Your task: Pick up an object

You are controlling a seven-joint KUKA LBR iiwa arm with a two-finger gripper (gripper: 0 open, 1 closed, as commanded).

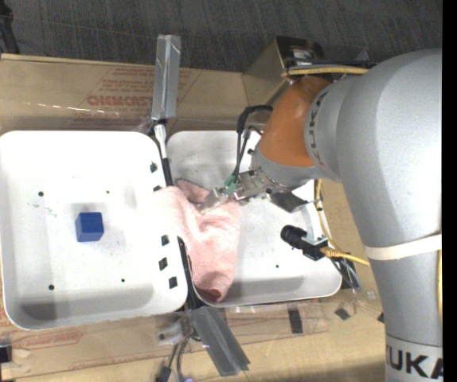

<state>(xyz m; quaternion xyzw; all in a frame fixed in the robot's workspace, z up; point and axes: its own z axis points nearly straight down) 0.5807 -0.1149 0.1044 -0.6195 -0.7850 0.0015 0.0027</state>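
While gripper (pixel 230 191) meets pink cloth (pixel 212 237) at cloth's 12 o'clock, you note: grip unconfirmed, lift pending.

A: How is the light?
B: Bright and even from overhead; the two white bins (pixel 21 213) come close to washing out, with glare along the left bin's upper rim and a pale sheen on the cardboard (pixel 93 86) above it

A: Shadows?
B: Soft ones; grey inside the left bin's lower edge, and a darker patch under the arm (pixel 388 157) in the right bin

A: Sharpness?
B: Fair in the middle, grainy overall; the dark floor at the top is dim and noisy
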